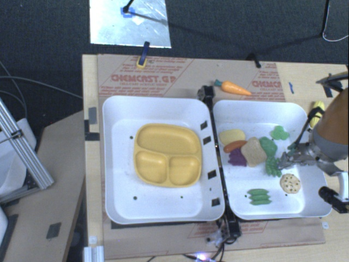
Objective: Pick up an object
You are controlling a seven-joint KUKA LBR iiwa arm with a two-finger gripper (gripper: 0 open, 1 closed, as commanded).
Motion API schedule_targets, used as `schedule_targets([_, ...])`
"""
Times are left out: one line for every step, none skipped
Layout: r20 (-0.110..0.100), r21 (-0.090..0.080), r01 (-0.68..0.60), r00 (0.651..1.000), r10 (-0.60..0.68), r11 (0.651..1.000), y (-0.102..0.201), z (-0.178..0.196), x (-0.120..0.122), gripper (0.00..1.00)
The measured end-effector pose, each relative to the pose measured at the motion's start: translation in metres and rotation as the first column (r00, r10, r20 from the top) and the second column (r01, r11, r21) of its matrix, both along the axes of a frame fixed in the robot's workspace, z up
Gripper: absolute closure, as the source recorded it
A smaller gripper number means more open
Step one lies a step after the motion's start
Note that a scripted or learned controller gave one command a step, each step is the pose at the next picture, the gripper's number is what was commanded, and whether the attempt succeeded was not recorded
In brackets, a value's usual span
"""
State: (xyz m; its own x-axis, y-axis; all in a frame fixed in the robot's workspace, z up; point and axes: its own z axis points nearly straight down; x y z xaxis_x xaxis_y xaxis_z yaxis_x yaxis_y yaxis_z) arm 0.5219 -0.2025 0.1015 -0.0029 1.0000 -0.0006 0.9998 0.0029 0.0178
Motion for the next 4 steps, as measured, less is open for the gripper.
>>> schedule_targets([-0.02,0.002,0.003,1.0,-0.003,1.0,0.013,-0.018,-0.037,1.0])
schedule_targets([-0.009,0.002,-0.009,1.0,0.009,1.0,0.079,0.025,0.023,1.0])
schedule_targets([-0.019,0.0,0.006,1.0,-0.006,1.0,0.039,0.011,-0.019,1.0])
schedule_targets([-0.019,0.001,0.003,1.0,-0.003,1.0,0.037,-0.019,-0.036,1.0])
